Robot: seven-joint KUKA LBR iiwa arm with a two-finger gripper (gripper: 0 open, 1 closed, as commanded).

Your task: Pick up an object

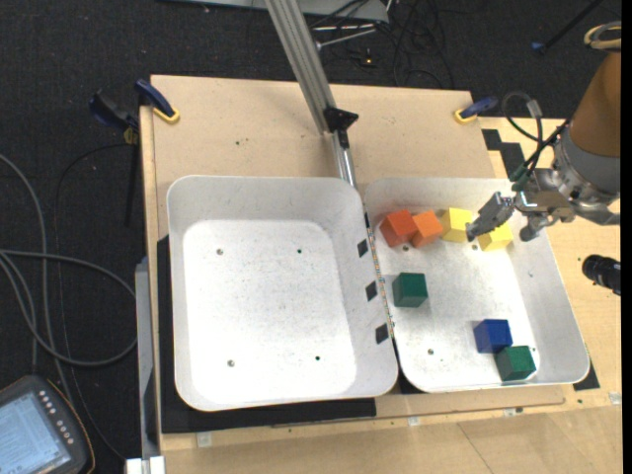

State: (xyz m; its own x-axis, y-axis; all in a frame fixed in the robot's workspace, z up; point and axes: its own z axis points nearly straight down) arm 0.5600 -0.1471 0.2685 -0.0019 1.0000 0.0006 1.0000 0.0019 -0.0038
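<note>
The claw (pixel 509 220) is hovering over the far right corner of the right bin (pixel 553 294), its two dark fingers looking spread, one on each side of a yellow block (pixel 497 235) that is sitting just under it. I cannot tell whether the fingers are touching that block yet; nothing is showing as lifted. Just to the claw's left a second yellow block (pixel 456 223) is butting against two orange blocks (pixel 400 228), so the row is crowded. The risk, as I judge it: a closing finger is liable to clip the neighbouring yellow block, or to pinch the target on a corner and squirt it sideways toward the bin wall beside the claw. Nearer the camera from the claw, a green cube (pixel 410 289), a blue cube (pixel 492 335) and another green cube (pixel 515 361) are lying well apart. The left bin (pixel 197 205) and the tan bench (pixel 415 131) are looking flat and speckled, with cables trailing over dark carpet around them
</note>
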